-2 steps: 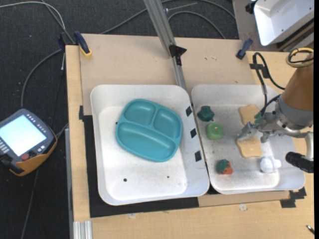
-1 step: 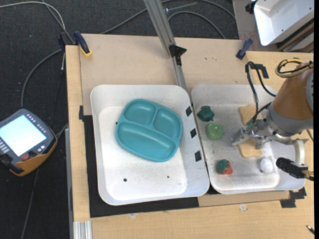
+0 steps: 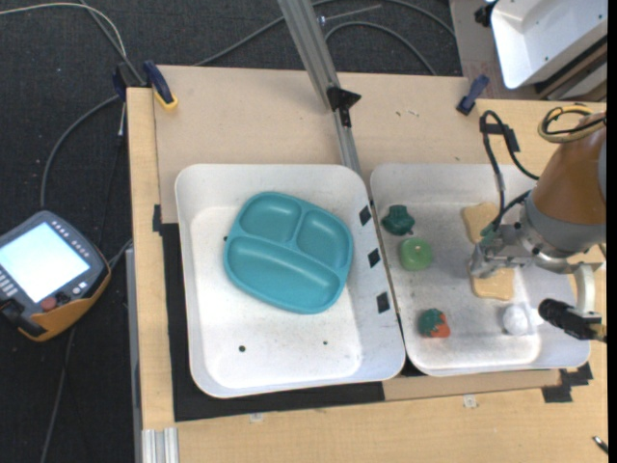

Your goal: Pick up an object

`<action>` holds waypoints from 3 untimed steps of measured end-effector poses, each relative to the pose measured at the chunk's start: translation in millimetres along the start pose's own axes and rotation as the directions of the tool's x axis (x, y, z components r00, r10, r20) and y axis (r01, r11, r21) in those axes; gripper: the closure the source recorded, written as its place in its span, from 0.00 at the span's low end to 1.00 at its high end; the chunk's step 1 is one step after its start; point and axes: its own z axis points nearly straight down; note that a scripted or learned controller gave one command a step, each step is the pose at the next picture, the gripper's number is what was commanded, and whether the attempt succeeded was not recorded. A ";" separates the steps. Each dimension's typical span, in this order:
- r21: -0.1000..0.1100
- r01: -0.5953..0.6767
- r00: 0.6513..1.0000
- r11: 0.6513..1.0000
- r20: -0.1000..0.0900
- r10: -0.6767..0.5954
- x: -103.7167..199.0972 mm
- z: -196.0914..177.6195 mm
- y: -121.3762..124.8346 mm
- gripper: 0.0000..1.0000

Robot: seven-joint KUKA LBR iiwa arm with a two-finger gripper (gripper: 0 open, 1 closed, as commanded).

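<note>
Right bin: green ball; dark-green toy; red-green strawberry; tan pieces; pale lump

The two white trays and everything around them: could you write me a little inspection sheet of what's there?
Surface: wooden bench bearing a left bin and a right bin.
Job's things: in the right bin, a dark green toy, a green ball, a red and green piece, two tan pieces, a pale round piece.
Clutter: teal divided plate in the left bin.
Grippers: gripper low over the tan pieces; grip unclear.
Cables: black cable by the arm; more on the floor.
Surroundings: handheld screen on dark carpet.
</note>
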 end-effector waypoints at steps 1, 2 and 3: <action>0.010 0.001 1.000 1.000 -0.002 -0.001 5.0 -55.0 10.3 1.00; 0.008 0.001 1.000 1.000 -0.002 -0.001 10.2 -114.9 5.9 1.00; 0.009 0.001 1.000 1.000 -0.002 -0.001 10.1 -146.8 7.5 1.00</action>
